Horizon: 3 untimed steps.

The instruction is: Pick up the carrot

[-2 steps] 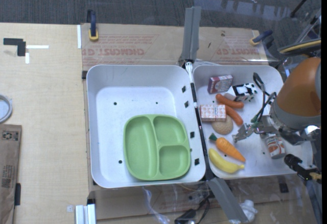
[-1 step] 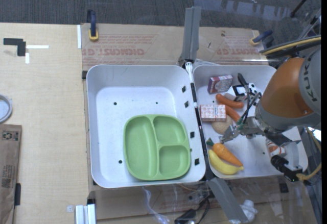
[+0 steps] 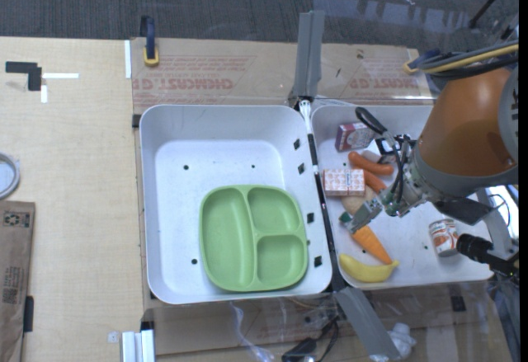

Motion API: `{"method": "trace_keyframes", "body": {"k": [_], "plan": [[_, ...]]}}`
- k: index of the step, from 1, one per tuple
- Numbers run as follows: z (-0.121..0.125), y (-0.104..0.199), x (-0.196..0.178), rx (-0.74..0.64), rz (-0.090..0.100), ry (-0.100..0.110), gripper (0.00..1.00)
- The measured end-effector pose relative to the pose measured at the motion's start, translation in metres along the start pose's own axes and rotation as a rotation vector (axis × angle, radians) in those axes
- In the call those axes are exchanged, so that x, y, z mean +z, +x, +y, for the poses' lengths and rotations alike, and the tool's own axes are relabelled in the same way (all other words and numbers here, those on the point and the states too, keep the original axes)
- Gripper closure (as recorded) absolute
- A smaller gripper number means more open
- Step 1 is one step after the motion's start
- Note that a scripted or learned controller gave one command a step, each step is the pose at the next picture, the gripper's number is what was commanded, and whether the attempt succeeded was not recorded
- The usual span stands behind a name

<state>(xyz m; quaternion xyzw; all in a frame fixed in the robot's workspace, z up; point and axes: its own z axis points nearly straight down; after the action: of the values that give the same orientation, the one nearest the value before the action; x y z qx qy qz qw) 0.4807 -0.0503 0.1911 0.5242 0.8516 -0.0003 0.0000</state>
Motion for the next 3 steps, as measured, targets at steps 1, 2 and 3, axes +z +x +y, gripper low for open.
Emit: {"method": "trace_keyframes", "body": {"k": [1, 2, 3], "plan": [[-0.008, -0.011, 0.000, -0.261, 0.000, 0.000, 0.00], [-0.026, -0.044, 0.100, -0.358, 0.000, -0.001, 0.00], [-0.025, -0.044, 0.091, -0.354, 0.000, -0.002, 1.00]]}}
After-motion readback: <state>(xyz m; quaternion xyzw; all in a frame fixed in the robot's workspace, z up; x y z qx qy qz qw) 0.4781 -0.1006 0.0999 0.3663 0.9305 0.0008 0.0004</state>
